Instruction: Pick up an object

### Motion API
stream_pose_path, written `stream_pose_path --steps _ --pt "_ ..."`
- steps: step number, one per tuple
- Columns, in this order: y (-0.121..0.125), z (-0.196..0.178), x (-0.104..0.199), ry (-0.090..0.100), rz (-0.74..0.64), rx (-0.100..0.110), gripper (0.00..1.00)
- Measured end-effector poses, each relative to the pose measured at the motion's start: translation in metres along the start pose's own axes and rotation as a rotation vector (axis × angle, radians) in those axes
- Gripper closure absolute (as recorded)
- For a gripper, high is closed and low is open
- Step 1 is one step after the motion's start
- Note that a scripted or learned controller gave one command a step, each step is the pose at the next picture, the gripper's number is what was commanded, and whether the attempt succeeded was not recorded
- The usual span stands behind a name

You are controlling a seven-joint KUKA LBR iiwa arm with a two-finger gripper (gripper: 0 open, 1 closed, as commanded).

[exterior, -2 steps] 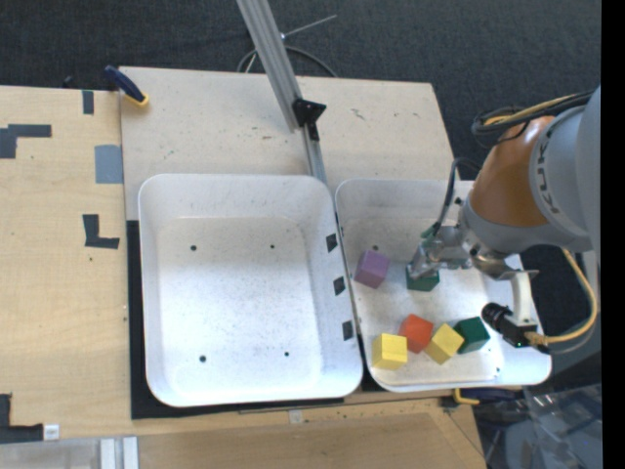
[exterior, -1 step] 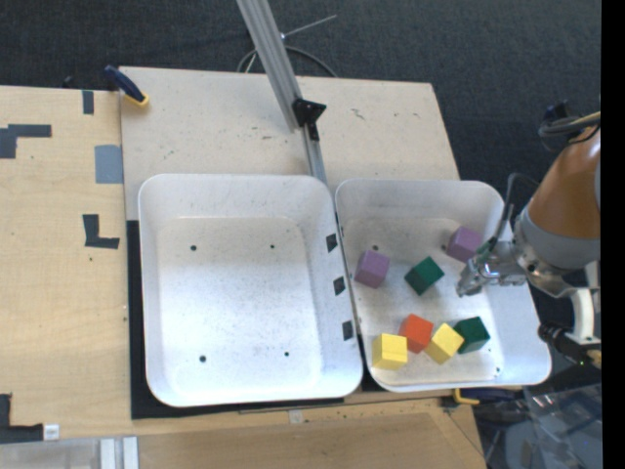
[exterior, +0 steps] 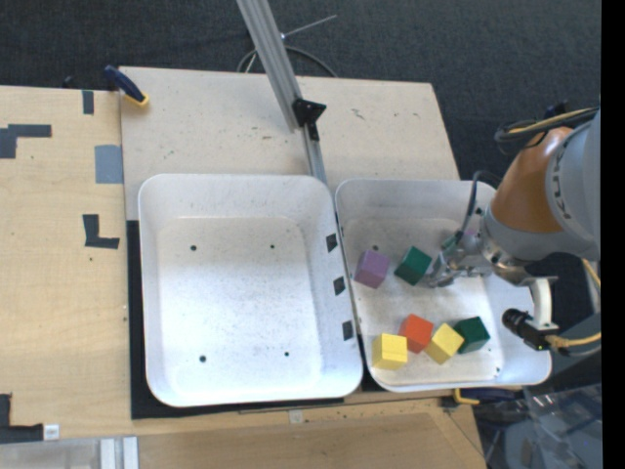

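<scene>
The gripper (exterior: 444, 270) is sitting low in the right bin (exterior: 391, 198), just right of the green block (exterior: 414, 265); whether its tips are apart or touching that block cannot be told. The block is lying left of the tips, beside 1 purple block (exterior: 371, 269).

Pale wooden bench (exterior: 59, 262) stands on dark speckled carpet (exterior: 469, 27).
</scene>
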State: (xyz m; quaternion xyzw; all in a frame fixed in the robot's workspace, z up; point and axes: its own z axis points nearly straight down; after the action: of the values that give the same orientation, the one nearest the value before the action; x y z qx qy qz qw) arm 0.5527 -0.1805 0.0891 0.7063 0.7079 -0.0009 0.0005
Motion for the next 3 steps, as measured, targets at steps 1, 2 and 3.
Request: stream_pose_path --steps 1,2,3 --pt "0.046 -0.095 0.001 -0.001 -0.002 -0.01 1.0" --pt "0.043 -0.09 0.001 0.0 0.0 0.001 0.0" --pt "0.039 -0.002 0.025 0.003 -0.001 -0.001 0.0"
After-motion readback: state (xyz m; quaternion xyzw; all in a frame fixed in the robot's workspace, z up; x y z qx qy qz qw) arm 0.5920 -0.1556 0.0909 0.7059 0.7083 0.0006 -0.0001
